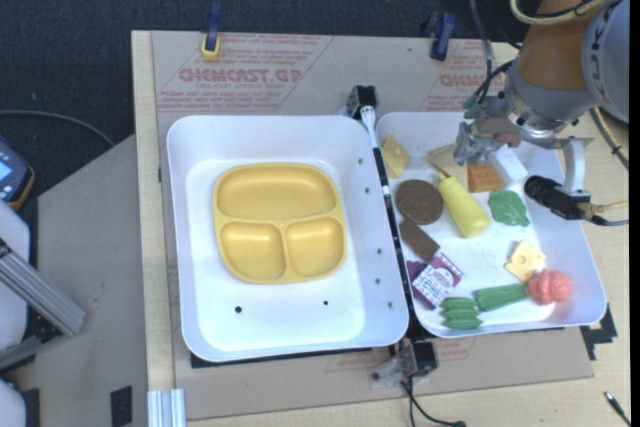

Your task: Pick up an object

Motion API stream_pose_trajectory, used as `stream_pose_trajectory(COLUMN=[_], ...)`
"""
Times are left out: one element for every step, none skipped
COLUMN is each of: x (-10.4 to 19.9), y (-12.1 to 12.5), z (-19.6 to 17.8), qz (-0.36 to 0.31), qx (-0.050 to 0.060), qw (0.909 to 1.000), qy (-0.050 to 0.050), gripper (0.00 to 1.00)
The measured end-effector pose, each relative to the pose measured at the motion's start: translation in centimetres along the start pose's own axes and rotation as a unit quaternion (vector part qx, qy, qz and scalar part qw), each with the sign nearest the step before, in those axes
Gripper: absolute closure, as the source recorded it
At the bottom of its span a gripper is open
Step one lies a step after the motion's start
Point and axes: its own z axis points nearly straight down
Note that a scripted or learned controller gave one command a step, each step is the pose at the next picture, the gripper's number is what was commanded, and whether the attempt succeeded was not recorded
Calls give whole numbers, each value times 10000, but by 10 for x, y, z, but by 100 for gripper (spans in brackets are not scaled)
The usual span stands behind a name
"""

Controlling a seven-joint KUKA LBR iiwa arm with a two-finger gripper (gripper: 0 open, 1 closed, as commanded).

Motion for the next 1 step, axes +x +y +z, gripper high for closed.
stream_pose_trajectory(x=[0], y=[2], z=[-54], qz=[1], qx=[-5], qw=[10000], qy=[-2], gripper=[100])
